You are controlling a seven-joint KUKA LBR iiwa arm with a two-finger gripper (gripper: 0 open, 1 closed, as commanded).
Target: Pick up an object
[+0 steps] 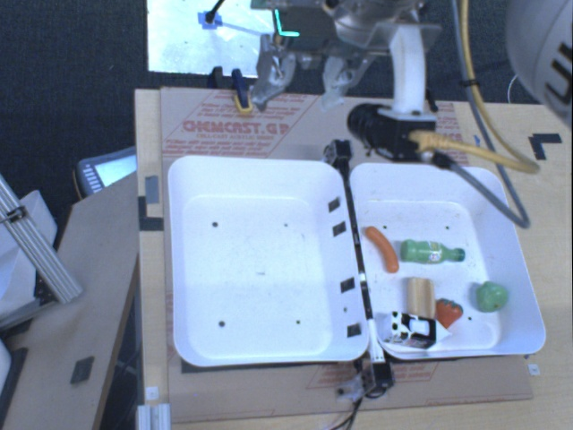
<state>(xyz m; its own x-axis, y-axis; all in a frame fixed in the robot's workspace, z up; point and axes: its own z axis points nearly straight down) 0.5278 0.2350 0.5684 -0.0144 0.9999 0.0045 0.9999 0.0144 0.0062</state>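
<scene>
Bench w/ two white bins; right bin (501,206) holds carrot (381,248), green bottle (431,253), wood block (419,296) etc. Gripper (300,77) hangs high behind the bins, fingers apart, nothing betw. them. Pick not started: descent and grasp still left.

I see the bottle (431,253), sausage (382,248), block (420,297) and ball (491,296) all in the right bin (510,204), beside the left bin (179,240); the gripper (303,81) is behind both.
</scene>
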